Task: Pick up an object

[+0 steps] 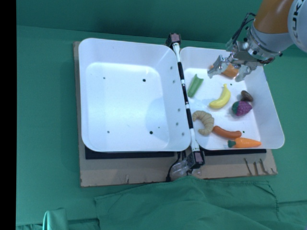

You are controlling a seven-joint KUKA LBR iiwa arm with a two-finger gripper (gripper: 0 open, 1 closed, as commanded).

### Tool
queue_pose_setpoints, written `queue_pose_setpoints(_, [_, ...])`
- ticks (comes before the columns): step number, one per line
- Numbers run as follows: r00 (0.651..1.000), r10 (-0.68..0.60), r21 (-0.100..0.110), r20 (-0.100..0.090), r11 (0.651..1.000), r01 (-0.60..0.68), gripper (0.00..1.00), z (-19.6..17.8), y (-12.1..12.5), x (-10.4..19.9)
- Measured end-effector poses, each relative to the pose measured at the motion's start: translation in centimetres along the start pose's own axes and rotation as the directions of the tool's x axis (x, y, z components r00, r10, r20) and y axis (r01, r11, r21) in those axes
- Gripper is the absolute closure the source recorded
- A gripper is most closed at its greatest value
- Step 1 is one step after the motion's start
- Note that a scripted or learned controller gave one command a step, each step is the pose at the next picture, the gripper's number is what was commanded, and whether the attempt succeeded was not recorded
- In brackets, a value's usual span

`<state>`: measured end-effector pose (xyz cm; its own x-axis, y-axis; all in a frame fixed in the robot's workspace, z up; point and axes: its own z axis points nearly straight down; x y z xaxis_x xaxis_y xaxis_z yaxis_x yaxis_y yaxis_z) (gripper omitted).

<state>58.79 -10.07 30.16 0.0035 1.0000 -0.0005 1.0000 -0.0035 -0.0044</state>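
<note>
My gripper (230,71) hangs over the back part of the right bin (268,110), its two fingers spread apart. A small orange object (230,71) shows in the gap between them, and neither finger visibly presses on it. Whether it rests on the bin floor or is lifted, I cannot tell. Further forward in the same bin lie a green bean pod (194,85), a yellow banana (220,98), a brown mushroom (246,96), a purple berry (241,108), a beige curled pastry (205,121), a red-orange sausage (227,132) and a carrot (244,142).
The left bin (96,51) stands beside the right one, with a black-and-white striped bar (184,97) along the seam between them. Both bins rest on a cardboard sheet (120,174) over green cloth. The arm's orange band (280,4) comes in from the upper right.
</note>
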Motion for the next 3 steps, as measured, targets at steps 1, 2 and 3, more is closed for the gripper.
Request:
queue_pose_setpoints(1, [1.0,0.003,0.0,0.002,1.0,-0.003,1.0,-0.88,0.17,-0.15])
queue_pose_setpoints(2, [1.0,0.003,0.001,0.002,1.0,-0.003,0.0,-0.88,0.17,-0.15])
queue_pose_setpoints(3, [1.0,0.003,0.001,0.002,1.0,-0.003,0.0,-0.88,0.17,-0.15])
